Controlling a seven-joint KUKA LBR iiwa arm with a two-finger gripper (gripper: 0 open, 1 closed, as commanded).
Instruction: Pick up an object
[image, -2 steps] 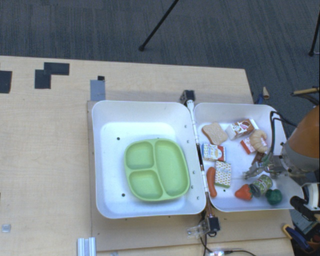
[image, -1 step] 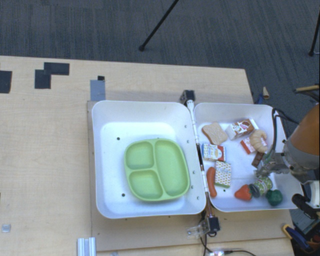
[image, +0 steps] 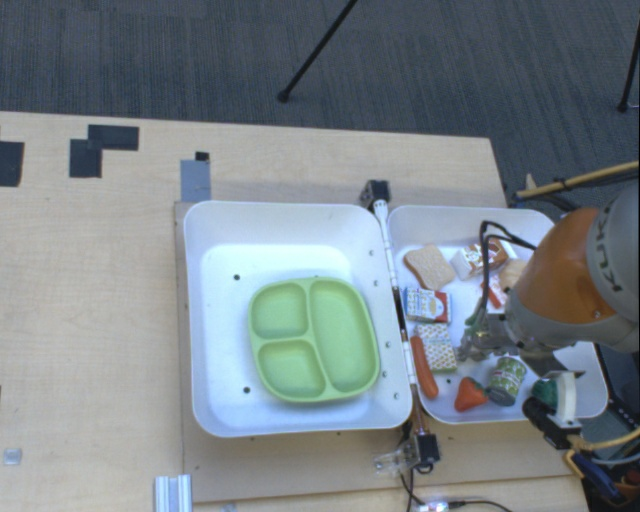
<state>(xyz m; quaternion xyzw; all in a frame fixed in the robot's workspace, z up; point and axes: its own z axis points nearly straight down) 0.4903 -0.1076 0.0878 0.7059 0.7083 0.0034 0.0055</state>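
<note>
The gripper (image: 478, 338) hung low in the right bin (image: 590, 395), and I could not tell how its jaws stood, while the long orange carrot (image: 424, 366) lay beside it by the bin's left wall, pointing up and down the picture, with a little can (image: 507, 379) nearby.

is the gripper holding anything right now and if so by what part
Cannot be told: the gripper sits low in the right bin among the toy foods, with nothing visibly between its fingers.
</note>
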